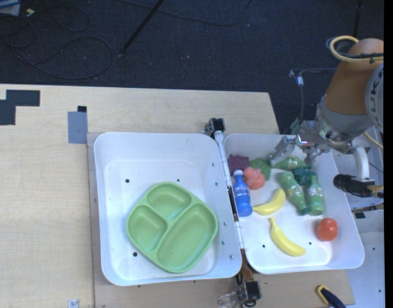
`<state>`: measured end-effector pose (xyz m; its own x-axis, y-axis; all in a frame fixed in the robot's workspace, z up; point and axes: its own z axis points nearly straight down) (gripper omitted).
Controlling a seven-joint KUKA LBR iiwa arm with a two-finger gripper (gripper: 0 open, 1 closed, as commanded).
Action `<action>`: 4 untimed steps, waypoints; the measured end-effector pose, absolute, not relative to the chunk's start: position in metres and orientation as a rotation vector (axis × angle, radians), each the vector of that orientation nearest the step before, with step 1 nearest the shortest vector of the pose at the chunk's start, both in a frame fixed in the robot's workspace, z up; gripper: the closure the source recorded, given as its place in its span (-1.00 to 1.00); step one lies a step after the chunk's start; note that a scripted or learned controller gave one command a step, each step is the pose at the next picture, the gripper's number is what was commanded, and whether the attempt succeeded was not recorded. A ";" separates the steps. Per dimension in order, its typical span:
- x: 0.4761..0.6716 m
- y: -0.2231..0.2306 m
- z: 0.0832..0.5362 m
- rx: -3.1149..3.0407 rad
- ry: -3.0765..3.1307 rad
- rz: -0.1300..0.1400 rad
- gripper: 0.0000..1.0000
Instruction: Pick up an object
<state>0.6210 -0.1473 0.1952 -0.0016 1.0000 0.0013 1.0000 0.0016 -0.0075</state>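
My gripper [293, 153] hangs over the back of the right bin [350, 252], its fingers spread open with nothing visibly between them. Just below it lie a pale green object [288, 164] and a teal one [305, 174]. Two green bottles [295, 192] [315, 196] lie side by side in front of those. To the left are a pink-red fruit [254, 178], a green piece [261, 167], purple grapes [238, 163] and a blue bottle [242, 196]. Two yellow bananas [272, 204] [287, 240] and a red tomato [326, 228] lie nearer the front.
The left bin [113, 172] holds a green divided plate [172, 226]. A clamp [215, 127] sits where the two bins meet at the back. The wooden bench [36, 204] stretches to the left. The arm's orange band [350, 82] rises at the right edge.
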 end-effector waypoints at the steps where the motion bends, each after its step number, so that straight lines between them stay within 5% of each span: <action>1: 0.641 -0.178 0.097 -2.216 -2.219 0.005 -1.00; 4: 0.638 -0.211 0.086 -2.213 -2.223 0.003 -1.00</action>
